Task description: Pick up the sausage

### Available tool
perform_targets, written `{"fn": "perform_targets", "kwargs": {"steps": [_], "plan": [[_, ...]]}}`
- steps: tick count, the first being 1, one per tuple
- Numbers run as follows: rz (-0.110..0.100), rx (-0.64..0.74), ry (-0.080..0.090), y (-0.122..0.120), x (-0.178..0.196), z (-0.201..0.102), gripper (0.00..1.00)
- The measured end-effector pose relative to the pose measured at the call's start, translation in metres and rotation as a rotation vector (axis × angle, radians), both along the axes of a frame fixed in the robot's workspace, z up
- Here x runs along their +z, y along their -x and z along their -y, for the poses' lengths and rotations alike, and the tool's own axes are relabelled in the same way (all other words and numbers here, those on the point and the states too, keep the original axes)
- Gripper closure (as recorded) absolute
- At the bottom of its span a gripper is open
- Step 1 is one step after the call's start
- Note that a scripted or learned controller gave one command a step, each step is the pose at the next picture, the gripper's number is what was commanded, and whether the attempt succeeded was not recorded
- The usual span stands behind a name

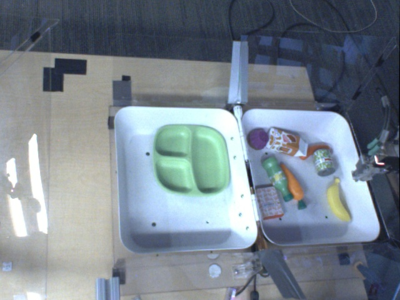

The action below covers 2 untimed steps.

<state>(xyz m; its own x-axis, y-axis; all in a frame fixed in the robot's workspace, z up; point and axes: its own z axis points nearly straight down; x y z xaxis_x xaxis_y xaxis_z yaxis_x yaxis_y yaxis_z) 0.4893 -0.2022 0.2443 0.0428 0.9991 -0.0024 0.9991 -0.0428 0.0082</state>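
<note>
Reddish-brown curved sausage (315,149): right white bin (359,230), beside the green-labelled can (323,162). Gripper (369,167) at bin's right rim; finger state cannot be told.

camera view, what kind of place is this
Probably a robotics lab bench: two white bins side by side, toy food such as a banana and a carrot, loose cables on the floor.

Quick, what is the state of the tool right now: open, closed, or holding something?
Tool: cannot be told; it sits at the right edge of the right bin, too small and blurred to read, and no object shows in it.
</note>
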Motion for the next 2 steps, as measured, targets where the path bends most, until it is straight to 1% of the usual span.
{"fn": "perform_targets", "kwargs": {"steps": [1,2], "plan": [[-0.004,-0.014,-0.001,0.001,-0.039,0.001,1.0],[-0.003,-0.021,-0.001,-0.002,-0.019,0.001,1.0]]}}
